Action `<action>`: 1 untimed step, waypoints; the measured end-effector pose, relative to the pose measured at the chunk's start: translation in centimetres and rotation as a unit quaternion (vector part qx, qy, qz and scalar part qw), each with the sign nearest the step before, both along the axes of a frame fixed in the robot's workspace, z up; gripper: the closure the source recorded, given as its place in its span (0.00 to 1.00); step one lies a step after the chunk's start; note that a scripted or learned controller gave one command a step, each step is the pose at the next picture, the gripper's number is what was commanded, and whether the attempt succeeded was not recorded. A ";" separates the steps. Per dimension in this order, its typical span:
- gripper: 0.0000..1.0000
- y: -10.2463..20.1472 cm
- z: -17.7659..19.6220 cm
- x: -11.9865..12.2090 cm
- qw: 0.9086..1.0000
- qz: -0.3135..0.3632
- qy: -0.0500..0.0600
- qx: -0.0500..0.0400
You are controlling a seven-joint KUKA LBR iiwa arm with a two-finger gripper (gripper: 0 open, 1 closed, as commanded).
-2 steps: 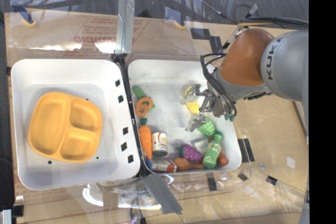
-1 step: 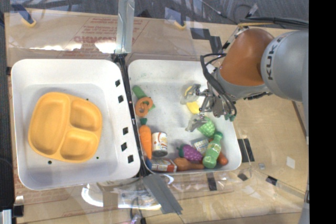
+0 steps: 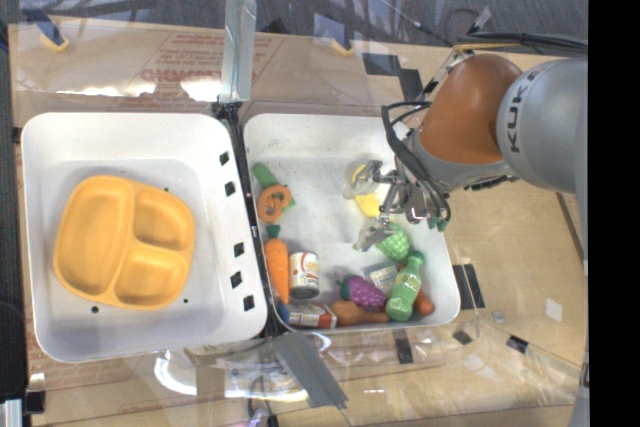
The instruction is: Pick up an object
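Note:
In the right bin (image 3: 320, 140), my gripper (image 3: 369, 206) hangs low with its fingers spread apart, one fingertip (image 3: 364, 174) toward the back and the other toward the front. A small yellow toy (image 3: 367, 206) lies on the bin floor in the gap between them, and I cannot tell whether the fingers touch it. Just in front of the gripper sits a bumpy green toy (image 3: 394, 242). Nothing is held. The arm's orange band (image 3: 462, 110) rises over the bin's right side.
Along the right bin's left and front sides lie an orange-and-green toy (image 3: 272, 200), a carrot (image 3: 277, 270), a small can (image 3: 304, 273), purple grapes (image 3: 366, 292) and a green bottle (image 3: 405, 290). The left bin (image 3: 60, 140) holds a yellow divided plate (image 3: 125, 240).

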State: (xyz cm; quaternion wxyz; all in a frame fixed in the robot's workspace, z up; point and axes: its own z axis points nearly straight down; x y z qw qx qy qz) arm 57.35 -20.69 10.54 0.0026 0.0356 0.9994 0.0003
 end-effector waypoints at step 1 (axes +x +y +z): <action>0.00 0.0 0.0 0.0 1.000 0.000 0.000 0.000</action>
